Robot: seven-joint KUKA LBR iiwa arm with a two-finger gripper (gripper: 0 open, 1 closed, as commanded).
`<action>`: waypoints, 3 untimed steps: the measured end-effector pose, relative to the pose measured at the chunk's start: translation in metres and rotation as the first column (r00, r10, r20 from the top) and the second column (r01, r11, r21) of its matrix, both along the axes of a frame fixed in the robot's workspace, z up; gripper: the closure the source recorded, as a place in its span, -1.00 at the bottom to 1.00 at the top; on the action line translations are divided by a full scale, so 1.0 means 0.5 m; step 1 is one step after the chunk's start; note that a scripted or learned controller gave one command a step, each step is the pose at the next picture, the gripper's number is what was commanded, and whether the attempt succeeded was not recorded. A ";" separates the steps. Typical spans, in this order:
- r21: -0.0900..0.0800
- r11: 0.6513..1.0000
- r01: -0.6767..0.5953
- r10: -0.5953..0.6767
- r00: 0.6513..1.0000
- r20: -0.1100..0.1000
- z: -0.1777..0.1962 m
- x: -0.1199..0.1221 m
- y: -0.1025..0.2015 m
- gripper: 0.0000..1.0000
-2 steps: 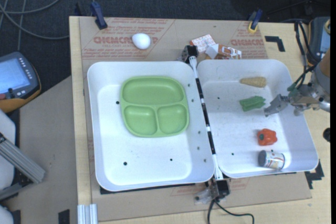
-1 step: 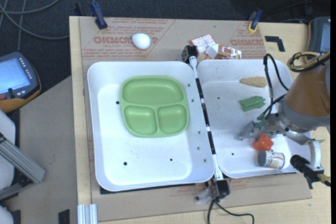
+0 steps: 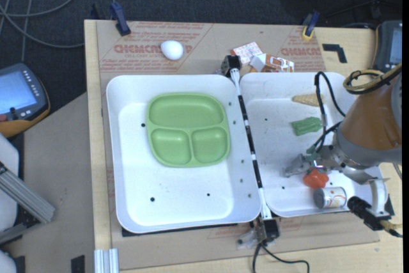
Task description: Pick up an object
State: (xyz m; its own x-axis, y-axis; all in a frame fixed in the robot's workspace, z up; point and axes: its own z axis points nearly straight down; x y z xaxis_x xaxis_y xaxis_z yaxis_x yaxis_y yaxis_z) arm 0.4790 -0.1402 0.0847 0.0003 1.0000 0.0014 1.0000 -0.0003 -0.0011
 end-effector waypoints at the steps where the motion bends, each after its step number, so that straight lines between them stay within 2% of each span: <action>1: -0.003 1.000 -0.001 0.001 1.000 0.004 0.202 0.190 -0.045 -1.00; 2: -0.001 1.000 -0.002 0.002 1.000 0.000 -0.001 0.222 -0.038 -1.00; 3: 0.000 1.000 0.000 0.000 1.000 -0.007 -0.001 0.359 0.001 -1.00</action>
State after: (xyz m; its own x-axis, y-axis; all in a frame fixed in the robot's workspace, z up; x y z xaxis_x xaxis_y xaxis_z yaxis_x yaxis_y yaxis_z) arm 0.6586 -0.1397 0.0842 0.0006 1.0000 0.0015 1.0000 -0.0006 -0.0077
